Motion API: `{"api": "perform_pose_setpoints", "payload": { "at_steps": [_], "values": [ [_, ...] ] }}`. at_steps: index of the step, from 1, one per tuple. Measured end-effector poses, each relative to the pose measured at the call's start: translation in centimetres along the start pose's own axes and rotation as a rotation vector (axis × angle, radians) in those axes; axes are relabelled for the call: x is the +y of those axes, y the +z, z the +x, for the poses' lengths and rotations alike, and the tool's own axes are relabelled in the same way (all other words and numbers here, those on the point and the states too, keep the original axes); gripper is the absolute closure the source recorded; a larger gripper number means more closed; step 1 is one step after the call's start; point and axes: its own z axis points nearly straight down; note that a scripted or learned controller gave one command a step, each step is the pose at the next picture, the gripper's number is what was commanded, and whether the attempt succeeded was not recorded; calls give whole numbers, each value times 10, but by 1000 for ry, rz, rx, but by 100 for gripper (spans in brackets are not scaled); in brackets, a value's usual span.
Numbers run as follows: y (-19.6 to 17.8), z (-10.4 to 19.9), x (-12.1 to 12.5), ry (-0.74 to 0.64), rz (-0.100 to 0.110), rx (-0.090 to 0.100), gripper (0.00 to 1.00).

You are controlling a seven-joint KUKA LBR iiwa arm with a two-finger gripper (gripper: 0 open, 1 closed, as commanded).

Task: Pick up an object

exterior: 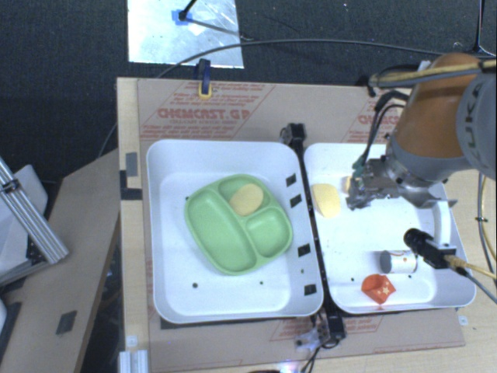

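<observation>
- Two white bins are set side by side on the table [132, 231]: left bin [167, 286], right bin [345, 286].
- A green divided plate [225, 243] is seen in the left bin, with a yellow round object [248, 199] in its far compartment.
- A pale yellow block [327, 200] is found at the far left of the right bin, near the dividing wall.
- The claw [359, 193] is positioned just right of the pale yellow block; whether contact is made cannot be told.
- Claw state cannot be told; it is masked by the wrist.
- A white cylinder [402, 262] and a red-orange object [378, 287] are located at the near side of the right bin, well apart from the claw.
</observation>
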Motion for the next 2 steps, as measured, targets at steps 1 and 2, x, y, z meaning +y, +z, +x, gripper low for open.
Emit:
{"api": "perform_pose_setpoints", "payload": {
  "at_steps": [1, 2],
  "values": [
    [-5, 49, -3, 0, -1, 0, 100],
    [-9, 95, -11, 0, 0, 0, 100]
  ]
}}
